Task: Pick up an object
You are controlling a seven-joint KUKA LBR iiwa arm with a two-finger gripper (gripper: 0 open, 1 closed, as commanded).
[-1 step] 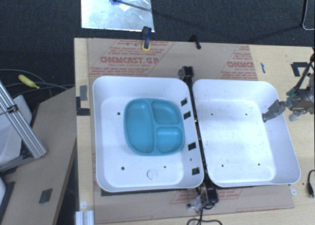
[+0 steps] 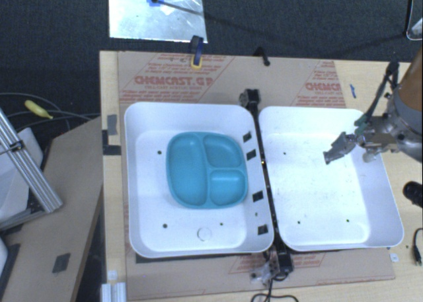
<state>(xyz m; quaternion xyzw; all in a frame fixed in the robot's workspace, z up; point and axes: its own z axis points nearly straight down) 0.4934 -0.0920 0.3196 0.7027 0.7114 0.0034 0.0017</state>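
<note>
Nothing is judged picked up yet: from the camera view, a blue divided plate point(image 2: 205, 170) is seen lying flat in the middle of the left bin point(image 2: 142, 125), while the gripper point(image 2: 336, 150), fingers apparently spread and holding nothing, hangs over the right bin point(image 2: 380, 228) near its right edge.

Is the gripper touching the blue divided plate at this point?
Apart. The camera view shows the gripper over the right bin, while the blue divided plate lies in the left bin, with the bins' shared wall between them.
</note>
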